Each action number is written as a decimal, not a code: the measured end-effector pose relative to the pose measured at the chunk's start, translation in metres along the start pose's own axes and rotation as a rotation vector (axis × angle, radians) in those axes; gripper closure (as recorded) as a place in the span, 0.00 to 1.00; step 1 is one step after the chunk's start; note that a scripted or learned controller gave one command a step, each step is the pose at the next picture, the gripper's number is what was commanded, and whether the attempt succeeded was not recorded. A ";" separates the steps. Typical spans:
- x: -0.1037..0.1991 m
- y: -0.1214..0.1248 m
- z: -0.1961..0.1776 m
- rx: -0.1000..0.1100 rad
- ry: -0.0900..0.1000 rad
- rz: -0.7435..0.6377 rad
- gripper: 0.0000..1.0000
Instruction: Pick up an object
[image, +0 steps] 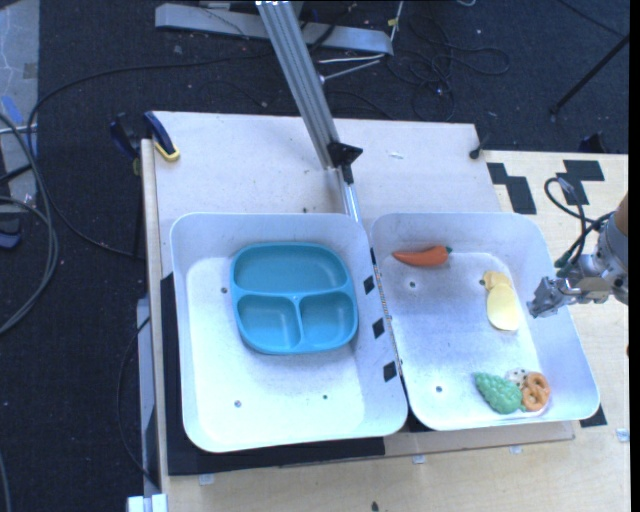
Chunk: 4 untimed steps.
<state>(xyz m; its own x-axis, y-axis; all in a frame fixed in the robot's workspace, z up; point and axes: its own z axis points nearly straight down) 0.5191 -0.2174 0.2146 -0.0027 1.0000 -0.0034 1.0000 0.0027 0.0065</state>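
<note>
Gripper (548, 297) over right bin's (570, 345) right rim, just beside yellow object (502, 303); opening apparently indiscernible; carrot (422, 256) farther left

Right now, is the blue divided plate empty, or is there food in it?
Empty. All three compartments of the blue plate show bare blue plastic; it sits in the left bin.

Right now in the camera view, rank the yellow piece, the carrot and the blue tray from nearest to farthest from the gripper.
From the gripper at the right bin's right rim:
1. Yellow piece, just to its left in the right bin.
2. Carrot, at that bin's top left.
3. Blue tray, in the left bin.
</note>
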 end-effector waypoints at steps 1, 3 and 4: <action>0.056 -0.010 -0.011 0.005 0.005 -0.005 1.00; 0.158 -0.022 0.003 0.008 0.006 -0.005 1.00; 0.211 -0.035 -0.005 0.008 0.006 -0.005 1.00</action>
<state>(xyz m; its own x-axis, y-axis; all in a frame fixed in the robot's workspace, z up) 0.4833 -0.0067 0.2185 -0.0078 1.0000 0.0029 1.0000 0.0078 -0.0013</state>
